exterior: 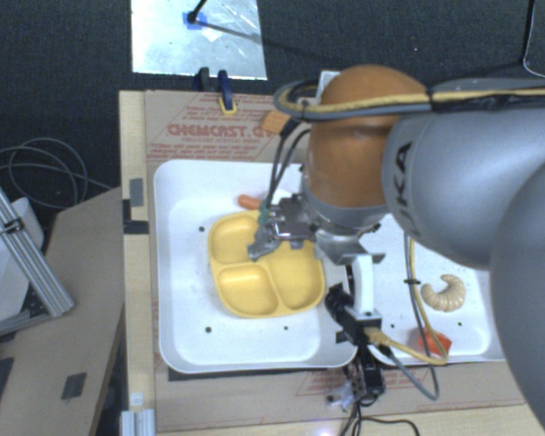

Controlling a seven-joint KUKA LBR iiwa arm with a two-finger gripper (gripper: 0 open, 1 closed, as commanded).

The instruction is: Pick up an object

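Note:
A yellow divided plate (254,275) lies in the left white bin (186,243). A small orange piece (249,202) sits just behind the plate. My gripper (265,242) hangs low over the plate's upper middle, its dark fingers down at the plate's dividing ridge. The arm's orange band (363,125) and grey body cover the strip between the bins. In the right bin (477,334) lie a tan curled object (445,293) and a small red-orange piece (434,341).
A cardboard sheet (209,130) lies under the bins at the back, with a blue-and-yellow clamp (220,89) on its edge. Cables (381,371) trail over the front rim between the bins. A metal frame (18,252) stands at the left.

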